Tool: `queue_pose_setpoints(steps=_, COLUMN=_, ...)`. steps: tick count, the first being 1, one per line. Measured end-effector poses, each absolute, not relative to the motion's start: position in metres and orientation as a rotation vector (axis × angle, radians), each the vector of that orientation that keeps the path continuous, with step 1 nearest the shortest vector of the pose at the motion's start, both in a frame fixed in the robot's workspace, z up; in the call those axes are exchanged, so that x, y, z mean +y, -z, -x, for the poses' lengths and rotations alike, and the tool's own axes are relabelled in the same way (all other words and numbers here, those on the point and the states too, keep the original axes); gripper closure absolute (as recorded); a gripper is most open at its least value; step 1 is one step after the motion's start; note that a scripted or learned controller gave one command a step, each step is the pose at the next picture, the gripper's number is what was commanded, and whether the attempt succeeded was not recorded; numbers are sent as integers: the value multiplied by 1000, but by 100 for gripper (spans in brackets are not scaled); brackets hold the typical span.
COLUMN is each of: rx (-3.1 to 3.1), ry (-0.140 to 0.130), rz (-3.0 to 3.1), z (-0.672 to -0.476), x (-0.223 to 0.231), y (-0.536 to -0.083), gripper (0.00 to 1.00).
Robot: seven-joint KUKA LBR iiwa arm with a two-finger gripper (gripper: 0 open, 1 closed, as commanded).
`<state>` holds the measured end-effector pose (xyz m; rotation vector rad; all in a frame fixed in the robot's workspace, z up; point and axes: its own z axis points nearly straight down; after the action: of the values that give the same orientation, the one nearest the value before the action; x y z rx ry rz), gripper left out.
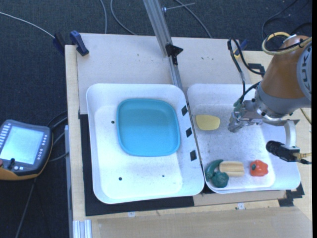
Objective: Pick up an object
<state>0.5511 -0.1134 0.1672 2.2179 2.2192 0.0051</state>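
Here we observed the gripper (237,123) suspended over the right bin (218,145), just right of the yellow object (207,122) lying near that bin's left wall; we could not tell how its jaws stood. Along the front wall lay a green object (216,173), a tan block (232,168) and a red pepper (258,168), while the left bin (101,148) carried a blue plate (148,127).

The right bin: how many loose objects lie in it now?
4. A yellow piece lies at its left side; a green vegetable, a tan block and a red pepper line its near edge. The arm may hide more.
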Motion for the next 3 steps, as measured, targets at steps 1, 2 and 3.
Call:
queue_pose_setpoints(steps=1, rx=2219, ry=-6, rz=-2218, z=-552, x=-111, y=-230, gripper=100)
queue_pose_setpoints(steps=2, rx=2220, ry=-3, rz=-2219, z=-552, x=-111, y=-254, gripper=100)
queue_pose_setpoints(steps=3, rx=2227, ry=-1, rz=-2217, z=-555, x=-59, y=-242, gripper=100)
